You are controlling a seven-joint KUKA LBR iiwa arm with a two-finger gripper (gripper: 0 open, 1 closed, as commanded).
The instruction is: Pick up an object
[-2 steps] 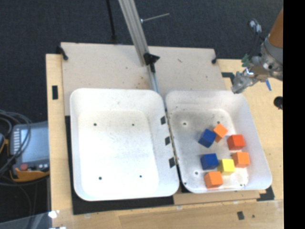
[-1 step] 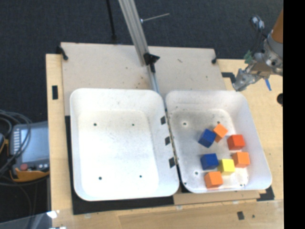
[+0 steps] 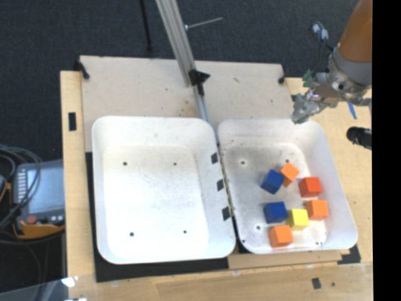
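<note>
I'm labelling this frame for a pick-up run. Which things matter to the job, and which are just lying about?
Part of the job:
gripper, above the right bin's far corner
right bin
two blue cubes
four orange cubes
yellow cube

Just lying about:
left bin
metal pole
handheld controller, left of the bench

My arm (image 3: 358, 27) comes in as a thick rounded tube, its upper stretch a warm orange band, with a pale grey collar beneath where the wrist begins. Below that sits a cluttered grey metal head with small green bits on one side and a blue strip on the other. My gripper (image 3: 303, 114) is a dull grey, blurred lump at the tip
</note>
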